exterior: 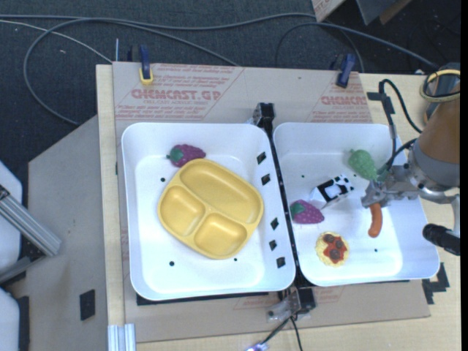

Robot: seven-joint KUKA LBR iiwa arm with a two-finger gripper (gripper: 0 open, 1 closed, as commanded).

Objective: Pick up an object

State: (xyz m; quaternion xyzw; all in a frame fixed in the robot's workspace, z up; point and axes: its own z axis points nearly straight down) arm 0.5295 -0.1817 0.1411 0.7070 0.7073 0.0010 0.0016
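On the worktop [183, 86], two white bins side by side. Left bin [139, 218]: yellow divided plate [210, 207] at centre, purple grape bunch [186, 153] just beside its upper-left rim. Right bin [409, 258]: green leafy piece [363, 162] near the top, black-and-white toy [333, 190] in the middle, second grape bunch [306, 211] just left of it, small pizza toy [332, 248] lower down. Grey arm reaching from the right, pincer [376, 198] just above an orange-red sausage toy [375, 221]; spread or pressed together, cannot tell.
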